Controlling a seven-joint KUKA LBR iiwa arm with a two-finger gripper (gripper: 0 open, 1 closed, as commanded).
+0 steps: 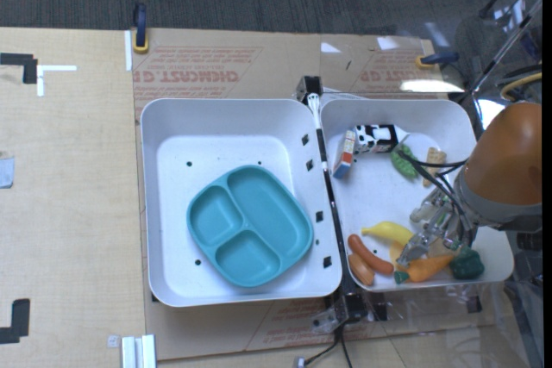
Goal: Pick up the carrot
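From where I sit, the claw (423,247) is down low in the right bin (379,112), near that bin's front right corner, with the grey arm and its orange band (513,155) coming in from the right above it. The metal parts blur together, so I cannot tell whether the claw is open or closed, and I see nothing clearly gripped in it.

The carrot (427,268) lies just under and in front of the claw, on the bin floor, orange with a small green end pointing left. I cannot tell whether the claw touches it. Just to the carrot's right sits a dark green piece like broccoli (467,265), close against the carrot's thick end. To the left of the claw lies a yellow banana (387,231), and further left two reddish sausages (363,258) rest side by side at a slant near the bin's left wall.

Farther back in the same bin I see a green pepper-like piece (404,161), a small tan block (434,156) beside it, a black and white cow-patterned toy (376,137), and a small carton (345,154) standing near the left wall.

The left bin (164,211) holds a teal divided plate (250,225) with three compartments, set at an angle. Both bins rest on cardboard (198,73) on the light wooden table (65,211).
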